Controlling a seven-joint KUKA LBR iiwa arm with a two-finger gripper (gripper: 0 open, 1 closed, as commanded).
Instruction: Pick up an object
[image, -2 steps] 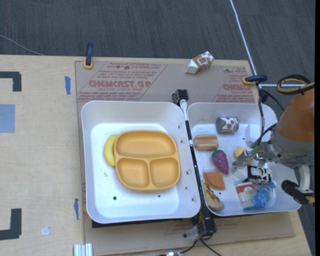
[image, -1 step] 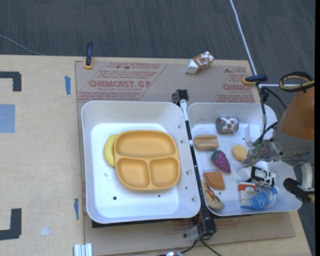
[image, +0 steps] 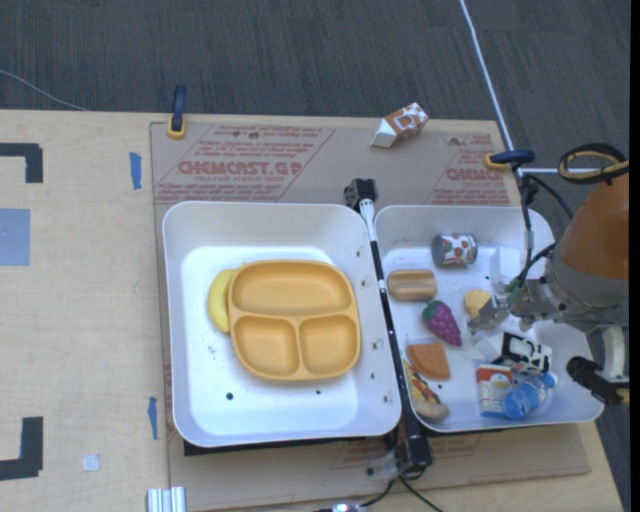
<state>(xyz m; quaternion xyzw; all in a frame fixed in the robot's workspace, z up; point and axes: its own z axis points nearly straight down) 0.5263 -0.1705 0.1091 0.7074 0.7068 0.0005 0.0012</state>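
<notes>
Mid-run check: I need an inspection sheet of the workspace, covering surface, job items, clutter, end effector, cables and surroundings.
Surface: cardboard sheet on a wooden bench, bearing the left bin and the right bin side by side.
Job items: the right bin holds a toy can, bread roll, grapes, waffle, yellow piece and blue-capped pouch.
Clutter: orange divided tray over a banana in the left bin; small carton on the cardboard.
End effector: over the right bin, nothing seen between its parts.
Cables: white line crossing the floor; yellow loop by the arm.
Surroundings: dark carpet; blue tape marks.
</notes>
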